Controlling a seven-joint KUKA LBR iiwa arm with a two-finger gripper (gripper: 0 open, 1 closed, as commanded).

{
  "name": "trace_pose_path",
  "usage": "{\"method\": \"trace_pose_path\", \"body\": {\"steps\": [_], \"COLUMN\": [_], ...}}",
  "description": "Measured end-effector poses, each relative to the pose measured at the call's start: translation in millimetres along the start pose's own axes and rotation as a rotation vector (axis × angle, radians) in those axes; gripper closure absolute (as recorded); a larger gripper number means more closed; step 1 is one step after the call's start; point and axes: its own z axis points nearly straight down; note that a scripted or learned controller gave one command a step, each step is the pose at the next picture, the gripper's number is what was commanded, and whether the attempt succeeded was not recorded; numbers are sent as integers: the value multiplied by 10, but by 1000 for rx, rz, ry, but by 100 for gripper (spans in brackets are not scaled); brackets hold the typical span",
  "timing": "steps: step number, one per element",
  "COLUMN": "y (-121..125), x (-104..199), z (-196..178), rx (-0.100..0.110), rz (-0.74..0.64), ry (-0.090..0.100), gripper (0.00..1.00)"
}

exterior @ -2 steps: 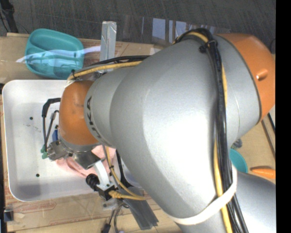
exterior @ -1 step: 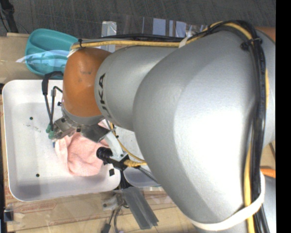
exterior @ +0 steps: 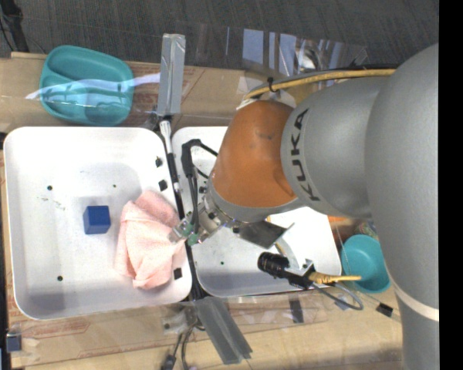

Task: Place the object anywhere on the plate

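Over the bin divider [exterior: 179,206] (tilted): arm [exterior: 293,160].

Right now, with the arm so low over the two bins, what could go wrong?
1. The pincer sits at the pink cloth's edge, beside the wall between the bins; it may drag the cloth or strike that wall.
2. The blue cube lies apart in the left bin and could be left behind.

Soft pink cloth [exterior: 147,241], matt blue block [exterior: 96,219], smooth glossy white plastic bin [exterior: 31,206], wooden bench [exterior: 100,338].
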Motion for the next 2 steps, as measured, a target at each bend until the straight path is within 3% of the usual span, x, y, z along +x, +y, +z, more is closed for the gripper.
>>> {"method": "trace_pose_path", "body": {"steps": [1,2], "y": [488,842], "x": [417,555], "z": [0,193], "rx": [-1,1], "rz": [9,44], "ry": [-1,-1], "gripper": [100,100]}}
